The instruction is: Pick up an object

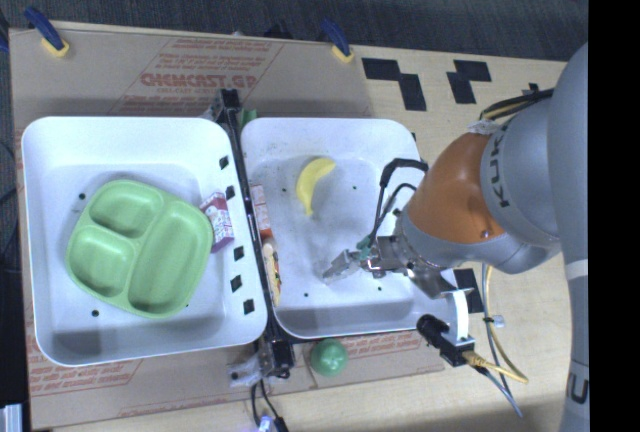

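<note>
In the camera view, two shallow white bins sit side by side on a cardboard-covered bench. The left bin (45,220) holds a green divided plate (140,245) at centre left of the frame, with a small red-and-white packet (219,217) touching the plate's right edge. The right bin (400,135) holds a yellow banana (313,182) in its upper middle, lying curved and apart from everything else, and a narrow strip of packaging (265,240) lies along the bin's left wall. A green ball (327,357) rests outside the bins, just below the right bin's lower rim. The arm (470,195) comes in from the right of the frame, its orange band above the wrist, and the gripper (345,263) is low in the lower middle of the right bin, below and slightly right of the banana and not touching it. The fingers are too small and blurred to say how far apart they stand, and nothing can be made out between them. By this reading the step in hand is the reach down into the right bin, with no grasp yet made. The gripper appears to sit over bare bin floor, so the next move likely calls for shifting toward the upper left of the bin to straddle the banana across its narrow width before closing.
</note>
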`<state>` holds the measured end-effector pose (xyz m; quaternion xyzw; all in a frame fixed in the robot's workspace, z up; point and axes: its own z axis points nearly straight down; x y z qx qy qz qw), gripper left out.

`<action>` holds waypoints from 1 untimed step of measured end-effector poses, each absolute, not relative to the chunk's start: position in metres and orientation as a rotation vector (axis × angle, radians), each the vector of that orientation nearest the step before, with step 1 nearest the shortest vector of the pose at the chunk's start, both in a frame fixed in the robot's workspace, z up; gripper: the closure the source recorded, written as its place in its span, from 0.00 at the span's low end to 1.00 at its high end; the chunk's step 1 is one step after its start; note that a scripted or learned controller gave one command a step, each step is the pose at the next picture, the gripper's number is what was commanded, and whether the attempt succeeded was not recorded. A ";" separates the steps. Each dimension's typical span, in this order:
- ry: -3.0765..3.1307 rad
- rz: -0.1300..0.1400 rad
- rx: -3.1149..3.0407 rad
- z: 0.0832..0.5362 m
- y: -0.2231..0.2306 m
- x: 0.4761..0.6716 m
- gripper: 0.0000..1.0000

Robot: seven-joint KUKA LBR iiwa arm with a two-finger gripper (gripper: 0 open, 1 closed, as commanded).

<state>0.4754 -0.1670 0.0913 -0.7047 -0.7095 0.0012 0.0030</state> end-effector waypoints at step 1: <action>-2.226 0.000 -2.215 0.092 -0.158 0.592 0.00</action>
